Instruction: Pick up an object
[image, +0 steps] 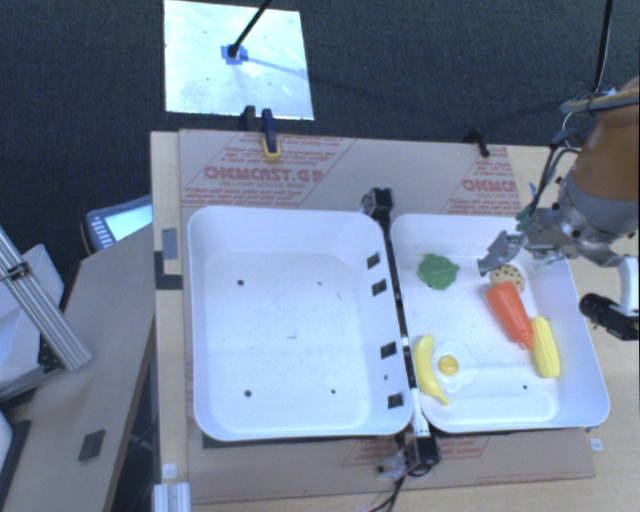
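The right bin holds several toy foods: a green leafy piece, a small speckled cookie, an orange carrot, a yellow corn cob, a banana and a fried egg. My gripper reaches in from the right over the bin's far part. It sits just above the cookie and the carrot's upper end, to the right of the green piece. Nothing is visibly held in it.
The left bin lies beside the right one, with a black clip divider between them. Both rest on a cardboard sheet. A black part of the arm overhangs the right bin's right rim.
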